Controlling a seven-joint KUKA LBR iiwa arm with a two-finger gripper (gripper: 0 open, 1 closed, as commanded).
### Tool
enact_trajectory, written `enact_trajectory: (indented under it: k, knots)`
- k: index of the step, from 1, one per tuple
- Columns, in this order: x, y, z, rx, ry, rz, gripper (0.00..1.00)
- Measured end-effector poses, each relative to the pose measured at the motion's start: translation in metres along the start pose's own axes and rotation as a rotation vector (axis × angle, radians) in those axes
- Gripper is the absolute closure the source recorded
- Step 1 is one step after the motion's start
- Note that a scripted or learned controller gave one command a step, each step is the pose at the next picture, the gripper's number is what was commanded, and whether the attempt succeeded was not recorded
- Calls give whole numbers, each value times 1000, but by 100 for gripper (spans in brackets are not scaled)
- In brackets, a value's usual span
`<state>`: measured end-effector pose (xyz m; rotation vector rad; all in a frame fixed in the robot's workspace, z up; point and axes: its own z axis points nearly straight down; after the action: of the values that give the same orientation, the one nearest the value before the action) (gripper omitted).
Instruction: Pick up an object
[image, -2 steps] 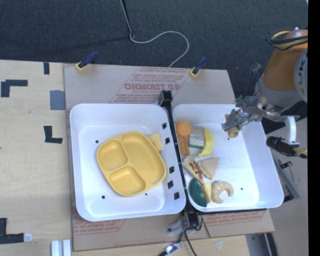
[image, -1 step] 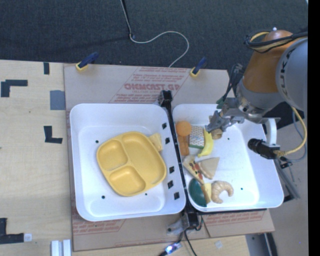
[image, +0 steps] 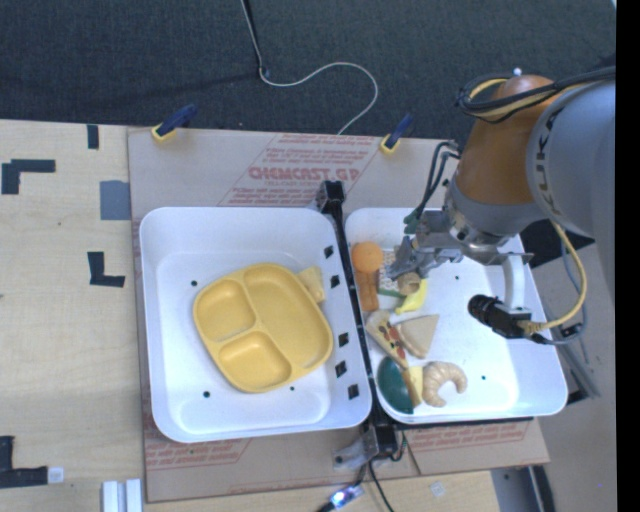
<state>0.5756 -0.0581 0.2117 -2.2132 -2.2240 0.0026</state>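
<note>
1. Camera view, layout: two white bins side by side on the bench. Left bin (image: 160, 300) holds a yellow divided tray (image: 262, 325), lying flat, long axis running upper-left to lower-right. Right bin (image: 540, 385) holds a cluster of toy foods packed against its left wall.

2. Camera view, arm: reaches in from the right and is down over the upper part of the right bin. Gripper (image: 412, 262) is just above or at the top of the food pile. Finger state: cannot tell, as wrist hardware and clutter mask the tips. Nothing visibly held.

3. Candidate items, near to far from the gripper: small yellow piece (image: 413, 296) directly below it; orange item (image: 366, 258) just beside it to the left, leaning on the divider wall; sandwich wedge (image: 417, 332), tip pointing roughly left; croissant (image: 444, 381), curved, long axis roughly left-right; green item (image: 393, 385) at the bin's lower-left corner.

4. Judgement: the gripper's position suggests the target is the yellow piece or the orange item, though which one is uncertain. Items touch or overlap, prob. dumped loose, so a clean grasp looks hard and neighbours may shift.

5. Task status: pick not yet achieved, as far as can be seen.
</note>
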Motion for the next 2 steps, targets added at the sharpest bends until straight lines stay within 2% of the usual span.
enact_trajectory:
  k: [1,2]
  knots:
    - [24,1,-13,-3,-1,1,100]
    - [11,6,-14,-2,-2,4,100]
